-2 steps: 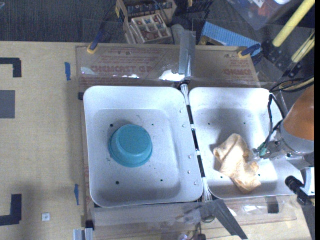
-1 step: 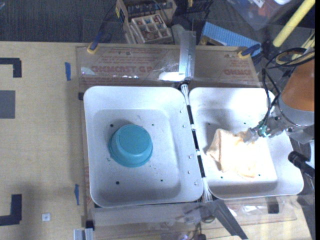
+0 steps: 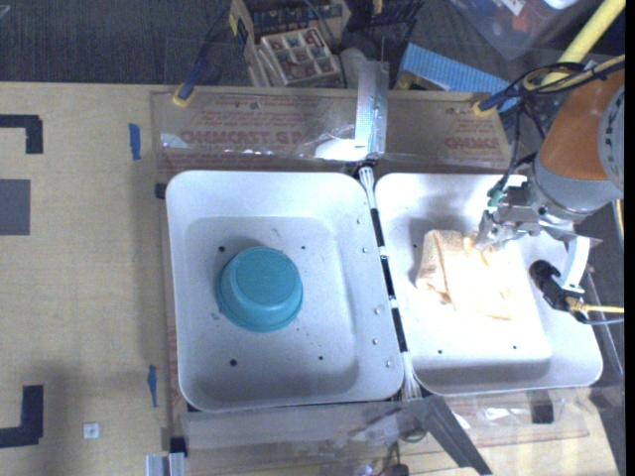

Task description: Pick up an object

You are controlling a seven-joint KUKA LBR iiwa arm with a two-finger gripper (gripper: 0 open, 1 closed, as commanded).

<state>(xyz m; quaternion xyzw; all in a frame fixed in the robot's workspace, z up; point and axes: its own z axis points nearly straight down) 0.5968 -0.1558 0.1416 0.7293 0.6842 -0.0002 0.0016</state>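
While my gripper (image 3: 493,228) hangs low over the right bin (image 3: 566,365), the thing I judge closest to hand is the pale yellow sponge-like piece (image 3: 466,271), which lies on the bin floor just down and to the left of my claw as the camera sees it. Its upper right corner looks to be touching or nearly under my fingertips, though I cannot tell from this slant whether there is contact, nor whether my claw is released or clenched; nothing shows plainly between my fingers, so I do not count it as held. The piece runs long from upper left to lower right, with its thicker folded end toward the divider between the bins. For a clean grasp I would judge a short shift down-left toward its middle, closing across the narrow width. Room is fair: bare white floor lies below the piece and toward the near rim, while the bin's far wall sits close behind my wrist. The teal bowl (image 3: 260,288), upside down in the left bin (image 3: 189,206), lies well apart across the divider and is the farther choice.
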